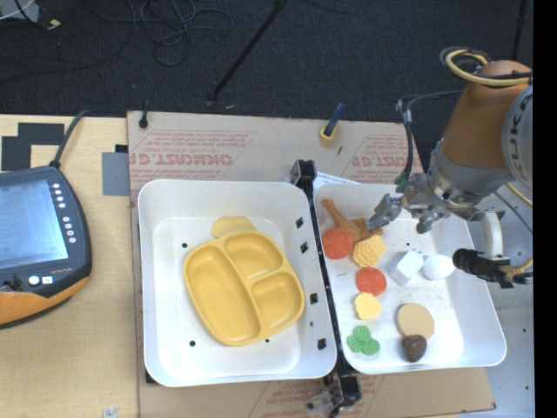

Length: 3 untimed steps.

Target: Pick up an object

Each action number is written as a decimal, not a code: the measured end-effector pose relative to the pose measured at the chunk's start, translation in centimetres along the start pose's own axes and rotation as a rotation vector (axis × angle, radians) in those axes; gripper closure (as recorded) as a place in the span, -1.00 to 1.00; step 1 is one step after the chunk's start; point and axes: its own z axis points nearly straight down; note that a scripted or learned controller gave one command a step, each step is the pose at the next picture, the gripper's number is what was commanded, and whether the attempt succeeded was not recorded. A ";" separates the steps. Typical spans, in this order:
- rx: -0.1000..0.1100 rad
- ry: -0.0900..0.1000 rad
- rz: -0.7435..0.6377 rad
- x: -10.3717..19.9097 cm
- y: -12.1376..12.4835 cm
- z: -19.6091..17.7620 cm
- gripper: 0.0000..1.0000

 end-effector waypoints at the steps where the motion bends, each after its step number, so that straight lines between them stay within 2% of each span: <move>1: 0.004 0.001 -0.001 1.3 4.5 12.1 -1.00; 2: -0.008 0.000 -0.005 11.0 1.5 1.1 -1.00; 3: -0.011 0.002 -0.010 21.4 -1.9 -9.1 -1.00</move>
